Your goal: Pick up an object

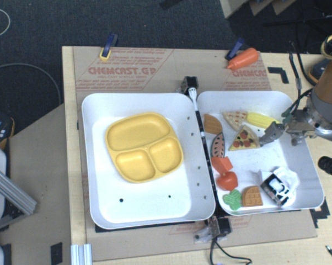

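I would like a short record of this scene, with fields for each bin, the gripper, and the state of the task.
left bin: holds a yellow divided plate
right bin: holds toy food, among it a pizza slice, a corn cob, a watermelon slice and a waffle; also a black-and-white object
gripper: over the right bin, beside the pizza slice
arm: reaches in from the right
task state: nothing seen between the fingers, no object lifted yet

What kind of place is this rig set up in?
Probably a robotics lab or test cell: two white bins clamped to a board on dark carpet, toy food like the pizza slice, and cables.
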Tool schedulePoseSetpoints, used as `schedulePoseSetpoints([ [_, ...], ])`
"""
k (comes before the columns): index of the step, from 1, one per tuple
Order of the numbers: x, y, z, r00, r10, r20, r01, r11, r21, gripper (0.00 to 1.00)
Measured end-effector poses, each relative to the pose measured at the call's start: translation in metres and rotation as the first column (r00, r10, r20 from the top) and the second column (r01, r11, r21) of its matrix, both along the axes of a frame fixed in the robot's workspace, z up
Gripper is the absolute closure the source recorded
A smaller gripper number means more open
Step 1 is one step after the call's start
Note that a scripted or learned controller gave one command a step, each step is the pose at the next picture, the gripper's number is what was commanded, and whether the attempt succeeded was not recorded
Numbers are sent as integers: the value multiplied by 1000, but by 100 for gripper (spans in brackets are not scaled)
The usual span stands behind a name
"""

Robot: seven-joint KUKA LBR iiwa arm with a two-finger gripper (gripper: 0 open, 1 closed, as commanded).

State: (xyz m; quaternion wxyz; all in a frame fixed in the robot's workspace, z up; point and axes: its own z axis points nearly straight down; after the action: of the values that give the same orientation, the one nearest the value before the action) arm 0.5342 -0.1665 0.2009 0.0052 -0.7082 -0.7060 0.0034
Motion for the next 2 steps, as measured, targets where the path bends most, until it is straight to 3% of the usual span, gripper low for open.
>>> schedulePoseSetpoints([
  [1, 3, 0, 6, 1000, 3, 13, -3, 1000, -3, 0],
  [2, 0, -4, -38, 1000, 2, 6, -2, 1000, 0, 0],
])
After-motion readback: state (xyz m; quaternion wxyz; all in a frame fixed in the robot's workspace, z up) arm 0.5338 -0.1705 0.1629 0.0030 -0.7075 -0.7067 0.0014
